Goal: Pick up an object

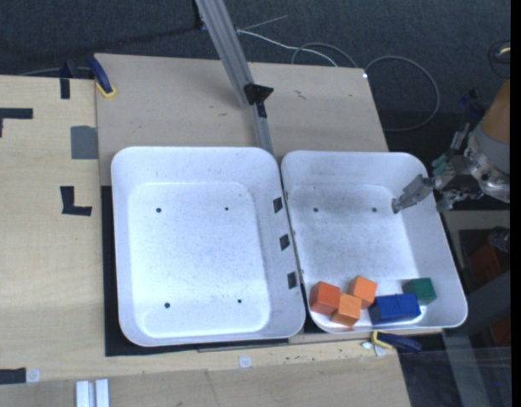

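Arm: it reaches in from the right edge, grey with an orange band showing at the far right, its wrist over the right rim of the right bin.
Gripper point(415, 192): it sits above the upper right corner of the right bin, one grey finger pointing left and down over the bin floor; whether it is spread or closed I cannot tell, and nothing is seen between its tips.
Right bin point(345, 164): a shallow white tray, speckled with dark marks, with all the loose objects gathered along its near edge.
Orange blocks point(344, 298): three small cubes clustered at the near edge, touching or nearly touching one another.
Blue block point(395, 309): a longer piece just right of the orange ones, lying against the near wall.
Green block point(423, 290): a small dark green cube just beside the blue block, toward the right wall.
Distance to objects: the blocks lie well apart from the gripper, with bare bin floor between.
Left bin point(192, 159): the same white tray, touching the right bin along their shared side, with small black clips at the seam.
Metal pole point(230, 45): a slanted grey bar running from the top down to the seam between the bins.
Bench point(40, 253): pale wood with black tape marks at the left.
White cable point(396, 66): loops on the dark floor beyond the bench.
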Available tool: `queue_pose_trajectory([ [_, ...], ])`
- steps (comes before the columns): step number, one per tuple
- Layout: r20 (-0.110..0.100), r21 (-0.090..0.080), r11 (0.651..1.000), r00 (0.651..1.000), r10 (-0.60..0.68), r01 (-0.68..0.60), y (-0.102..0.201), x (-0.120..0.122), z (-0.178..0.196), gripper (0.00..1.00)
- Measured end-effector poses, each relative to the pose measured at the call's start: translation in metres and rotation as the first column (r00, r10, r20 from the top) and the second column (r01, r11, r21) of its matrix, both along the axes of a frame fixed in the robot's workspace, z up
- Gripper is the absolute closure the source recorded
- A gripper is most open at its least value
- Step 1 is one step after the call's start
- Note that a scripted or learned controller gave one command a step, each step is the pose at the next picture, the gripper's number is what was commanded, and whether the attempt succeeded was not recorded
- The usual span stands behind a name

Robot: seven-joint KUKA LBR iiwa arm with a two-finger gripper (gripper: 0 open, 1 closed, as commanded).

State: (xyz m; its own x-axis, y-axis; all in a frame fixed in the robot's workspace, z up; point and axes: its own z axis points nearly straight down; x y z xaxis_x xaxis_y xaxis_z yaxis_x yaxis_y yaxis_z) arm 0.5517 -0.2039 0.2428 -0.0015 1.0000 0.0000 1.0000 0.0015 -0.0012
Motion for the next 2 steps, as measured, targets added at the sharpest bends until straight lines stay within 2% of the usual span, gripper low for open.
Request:
queue_pose_trajectory([
  [1, 0.006, -0.001, 1.000, 1.000, 0.004, -0.004, 0.030, 0.023, 0.046, 0.00],
  [2, 0.002, -0.002, 1.000, 1.000, 0.002, -0.002, 0.027, 0.073, 0.037, 0.00],
])
